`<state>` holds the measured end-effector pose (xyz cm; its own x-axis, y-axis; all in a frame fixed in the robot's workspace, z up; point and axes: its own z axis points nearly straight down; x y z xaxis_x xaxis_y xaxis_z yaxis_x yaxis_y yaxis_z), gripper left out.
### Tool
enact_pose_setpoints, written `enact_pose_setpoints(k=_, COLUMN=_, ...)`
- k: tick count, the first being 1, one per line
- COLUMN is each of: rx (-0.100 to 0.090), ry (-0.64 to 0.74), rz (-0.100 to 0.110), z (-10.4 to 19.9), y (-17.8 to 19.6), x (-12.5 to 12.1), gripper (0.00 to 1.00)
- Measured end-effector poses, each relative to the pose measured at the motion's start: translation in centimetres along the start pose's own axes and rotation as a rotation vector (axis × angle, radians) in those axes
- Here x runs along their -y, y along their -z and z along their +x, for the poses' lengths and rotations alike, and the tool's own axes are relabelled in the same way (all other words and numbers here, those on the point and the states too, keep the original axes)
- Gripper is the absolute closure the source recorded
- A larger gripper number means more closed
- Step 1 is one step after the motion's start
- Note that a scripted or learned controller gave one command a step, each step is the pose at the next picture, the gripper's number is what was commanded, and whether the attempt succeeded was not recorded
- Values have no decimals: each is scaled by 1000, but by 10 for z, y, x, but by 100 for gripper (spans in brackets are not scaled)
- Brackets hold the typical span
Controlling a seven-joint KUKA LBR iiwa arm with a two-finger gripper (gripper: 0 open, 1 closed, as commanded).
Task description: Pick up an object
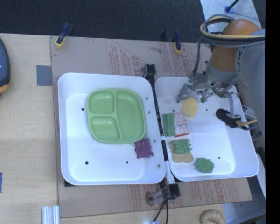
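Yellow ball (190,107) sat in the right bin (224,169), far side; hand (194,93) hovered right over it, touching; grip state: couldn't tell.

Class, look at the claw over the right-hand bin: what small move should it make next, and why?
Probably a short drop straight down. The claw hangs just above the pale yellow object in the right bin, with its tips at the object's upper edge. Nothing is visibly gripped yet, so lowering would bring the object between the tips.
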<state>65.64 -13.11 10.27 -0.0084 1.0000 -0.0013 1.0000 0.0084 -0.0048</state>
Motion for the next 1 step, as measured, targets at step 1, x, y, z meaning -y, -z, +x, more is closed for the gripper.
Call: enact_pose_setpoints(k=1, rx=0, ry=-3, rz=0, z=4, y=-11, x=2, gripper=0)
